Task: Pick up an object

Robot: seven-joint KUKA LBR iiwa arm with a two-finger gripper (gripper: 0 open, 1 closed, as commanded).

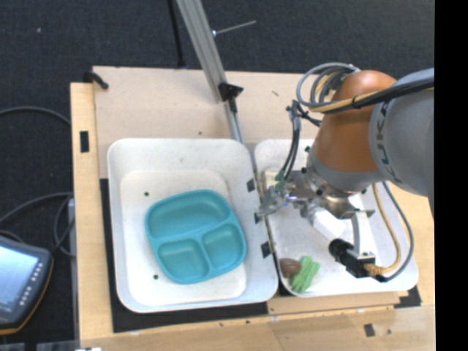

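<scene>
In the right bin (391,280), a green object (307,273) lies at the near left corner, and a small brown object (289,266) touches its left side. My gripper (274,197) hangs over the left part of this bin, close to the wall shared with the other bin, well above and behind the two objects. Nothing shows in its grasp. The arm's orange band (351,134) and wrist hide much of the bin's middle and back. A pale small thing (271,175) peeks out beside the wrist at the bin's back left.
The left bin (124,159) holds a teal divided plate (194,234) with three compartments. A slanted metal rail (208,50) rises behind the bins. Cables (398,225) loop from the wrist over the right bin's right side. A black part (349,258) of the arm hangs near the green object.
</scene>
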